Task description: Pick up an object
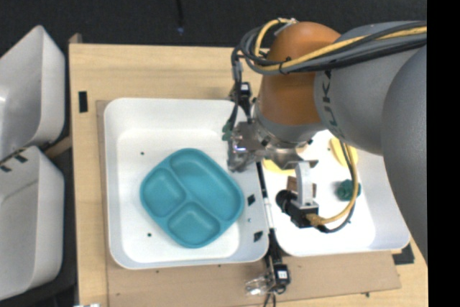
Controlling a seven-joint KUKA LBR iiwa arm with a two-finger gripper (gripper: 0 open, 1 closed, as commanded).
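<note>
Jaws' state beyond telling, close beside a smooth teal three-compartment plate (190,196) flat in the view's left white bin (122,154).

You're looking at two white bins (128,147) on the counter (85,176). Count one teal plate (190,196), with three compartments, in the first bin. The second bin (381,219), to the right of that plate, adds one small green thing (347,190). That's two loose items, one of each kind.
</note>
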